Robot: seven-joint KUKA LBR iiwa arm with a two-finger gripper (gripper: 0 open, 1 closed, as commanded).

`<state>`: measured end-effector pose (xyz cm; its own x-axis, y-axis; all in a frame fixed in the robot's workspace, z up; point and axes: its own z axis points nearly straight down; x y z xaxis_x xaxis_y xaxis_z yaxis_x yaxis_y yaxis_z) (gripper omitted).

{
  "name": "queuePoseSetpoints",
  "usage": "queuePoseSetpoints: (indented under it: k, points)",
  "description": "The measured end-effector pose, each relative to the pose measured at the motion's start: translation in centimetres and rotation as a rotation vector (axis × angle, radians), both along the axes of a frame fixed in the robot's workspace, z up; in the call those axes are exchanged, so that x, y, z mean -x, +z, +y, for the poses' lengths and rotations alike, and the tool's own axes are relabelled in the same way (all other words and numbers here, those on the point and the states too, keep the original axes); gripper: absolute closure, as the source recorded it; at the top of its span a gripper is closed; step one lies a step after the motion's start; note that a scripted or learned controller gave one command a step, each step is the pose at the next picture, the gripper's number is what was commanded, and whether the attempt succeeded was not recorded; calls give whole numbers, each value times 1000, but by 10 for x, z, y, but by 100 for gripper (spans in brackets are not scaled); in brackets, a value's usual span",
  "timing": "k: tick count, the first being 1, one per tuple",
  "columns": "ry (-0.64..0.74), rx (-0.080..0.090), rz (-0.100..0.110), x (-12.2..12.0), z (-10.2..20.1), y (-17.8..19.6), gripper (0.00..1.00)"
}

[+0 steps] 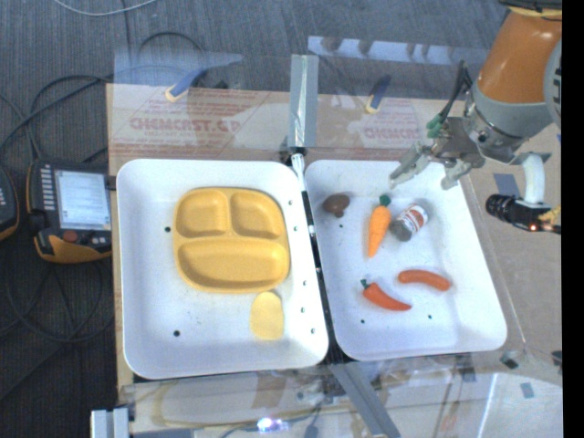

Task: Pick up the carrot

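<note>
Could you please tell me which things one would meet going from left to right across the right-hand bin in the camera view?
Brown stone-like lump → carrot → small can → sausage. The chilli pepper overlaps the carrot's span, so I leave it out.

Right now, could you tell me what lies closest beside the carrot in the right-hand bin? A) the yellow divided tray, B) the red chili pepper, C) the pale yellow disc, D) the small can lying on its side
D: the small can lies just to the right of the carrot in the right-hand bin, nearer than the red chili pepper lower in that bin.
</note>
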<state>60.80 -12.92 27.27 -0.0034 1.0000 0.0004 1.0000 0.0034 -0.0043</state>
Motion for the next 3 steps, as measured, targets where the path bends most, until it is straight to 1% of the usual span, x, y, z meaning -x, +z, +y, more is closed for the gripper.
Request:
queuePoseSetpoints:
  k: [1,2,3]
  points:
    - [45,0,-1,-19,11,-171,0]
    - [46,-3,5,-19,11,-165,100]
    - [-35,2,0,-32,81,-91,100]
